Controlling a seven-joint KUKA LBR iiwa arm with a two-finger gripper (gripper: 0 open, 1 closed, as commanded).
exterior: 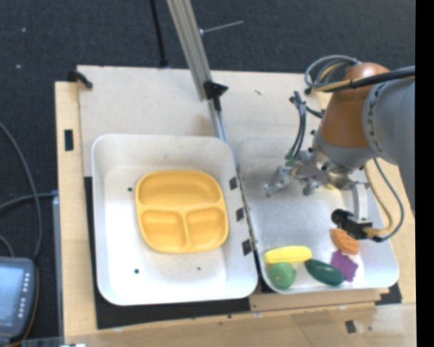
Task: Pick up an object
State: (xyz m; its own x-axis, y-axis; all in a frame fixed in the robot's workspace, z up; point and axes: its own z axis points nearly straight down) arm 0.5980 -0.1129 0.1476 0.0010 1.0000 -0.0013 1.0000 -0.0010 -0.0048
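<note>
In the right bin [289, 223], several small toys lie along the near edge: a yellow banana-like piece [288, 254], a green round piece [281, 273], a dark green piece [324, 272], a purple piece [344, 264] and an orange piece [345, 241]. My gripper [291, 185] hangs over the bin's far middle, well apart from the toys. Its two fingers are spread open with nothing between them. The grey arm with its orange band [347, 118] reaches in from the right.
The left bin [116, 194] holds a yellow divided plate [181, 210]. A metal pole [192, 42] slants up from between the bins' far edges. Cables and a black fitting [351, 224] hang by the wrist, just above the orange piece.
</note>
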